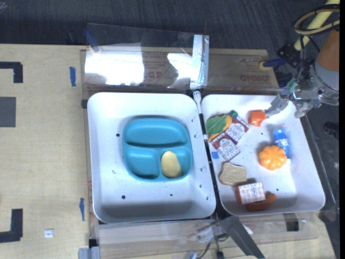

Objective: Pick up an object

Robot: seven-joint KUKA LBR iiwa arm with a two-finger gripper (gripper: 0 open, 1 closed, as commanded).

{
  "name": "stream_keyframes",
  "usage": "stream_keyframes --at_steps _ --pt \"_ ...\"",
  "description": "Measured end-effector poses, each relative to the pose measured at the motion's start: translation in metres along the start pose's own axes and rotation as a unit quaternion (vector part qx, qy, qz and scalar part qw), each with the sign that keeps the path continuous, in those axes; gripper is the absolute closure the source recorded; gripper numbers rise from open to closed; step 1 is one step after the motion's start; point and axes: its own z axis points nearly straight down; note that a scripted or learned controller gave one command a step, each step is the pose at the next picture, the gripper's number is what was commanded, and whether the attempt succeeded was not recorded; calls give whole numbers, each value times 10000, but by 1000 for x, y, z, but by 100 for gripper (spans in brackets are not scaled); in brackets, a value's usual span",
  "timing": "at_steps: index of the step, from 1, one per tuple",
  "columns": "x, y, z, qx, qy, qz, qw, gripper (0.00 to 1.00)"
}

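My gripper hangs over the back right corner of the right bin, its two grey fingers spread open with nothing between them. Just left of it lies a small orange-red block. A blue bottle and an orange pumpkin sit below the gripper. Further left lie a green leafy piece, red-and-white sauce packets, a slice of toast and a red-and-white box.
The left bin holds a blue divided tray with a yellow egg-shaped piece in one compartment. A clear plastic panel stands behind the bins. Yellow cabling loops at the upper right.
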Motion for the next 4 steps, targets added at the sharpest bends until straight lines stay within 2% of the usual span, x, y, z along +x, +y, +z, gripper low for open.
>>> stream_keyframes --at_steps 1,2,3,4 --pt "-18 -11 112 -44 26 189 9998 0" --pt "-6 -18 96 -15 -5 1582 9874 0" --pt "14 -72 124 -25 -4 978 9952 0" --pt "13 -71 112 -55 -14 990 9951 100"
